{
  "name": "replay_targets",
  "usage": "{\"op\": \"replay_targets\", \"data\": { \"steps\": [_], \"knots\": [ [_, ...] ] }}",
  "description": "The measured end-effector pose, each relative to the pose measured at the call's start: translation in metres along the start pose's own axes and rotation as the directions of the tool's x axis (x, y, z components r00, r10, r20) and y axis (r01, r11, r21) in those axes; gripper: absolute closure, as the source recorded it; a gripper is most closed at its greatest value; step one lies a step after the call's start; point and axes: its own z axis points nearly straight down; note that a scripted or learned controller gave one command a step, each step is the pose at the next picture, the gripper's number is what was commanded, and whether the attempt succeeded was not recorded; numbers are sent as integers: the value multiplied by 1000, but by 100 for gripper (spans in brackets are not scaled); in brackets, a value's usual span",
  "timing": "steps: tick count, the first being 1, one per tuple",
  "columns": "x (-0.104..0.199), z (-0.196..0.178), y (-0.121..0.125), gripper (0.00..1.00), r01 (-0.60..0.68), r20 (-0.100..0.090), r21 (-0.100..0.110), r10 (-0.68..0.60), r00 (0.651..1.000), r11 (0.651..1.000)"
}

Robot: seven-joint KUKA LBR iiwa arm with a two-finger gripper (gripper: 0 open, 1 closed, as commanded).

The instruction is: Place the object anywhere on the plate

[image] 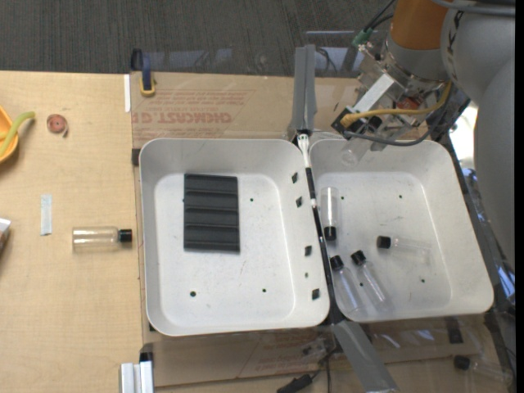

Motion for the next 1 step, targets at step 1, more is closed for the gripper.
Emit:
{"op": "replay_targets", "data": {
  "steps": [1],
  "knots": [
    [10, 46, -88, 100, 123, 1, 1, -123, 992, 992]
  ]
}}
